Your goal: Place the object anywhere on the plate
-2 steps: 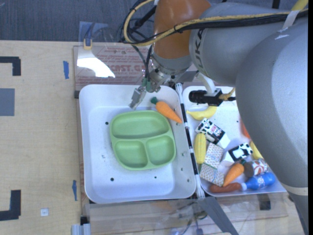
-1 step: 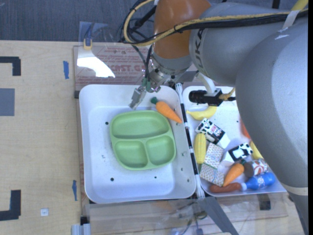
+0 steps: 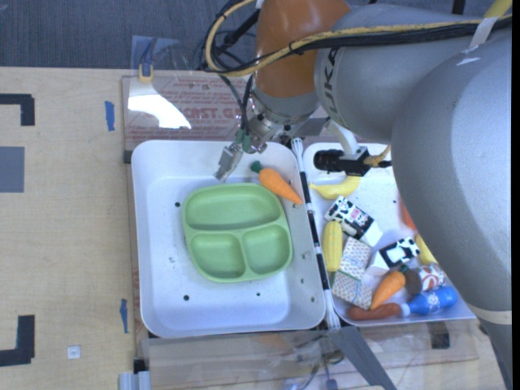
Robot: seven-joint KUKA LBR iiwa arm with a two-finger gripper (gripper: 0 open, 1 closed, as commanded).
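Observation:
A green three-compartment plate [image 3: 236, 231] lies in the left white bin [image 3: 162, 299]. A toy carrot [image 3: 279, 184], orange with a green top, rests on the bin floor, touching the plate's upper right corner but not on the plate. My gripper [image 3: 228, 161] hangs over the bin's far side, just above the plate's upper edge and a little left of the carrot. Nothing shows in it.
The right bin [image 3: 382, 177] holds several toys: a banana [image 3: 337, 188], a corn cob [image 3: 332, 246], a black-and-white cow piece [image 3: 350, 214], a checkered packet [image 3: 351, 268], a second carrot [image 3: 388, 287] and a blue toy [image 3: 431, 301]. The arm's bulk covers that bin's right side.

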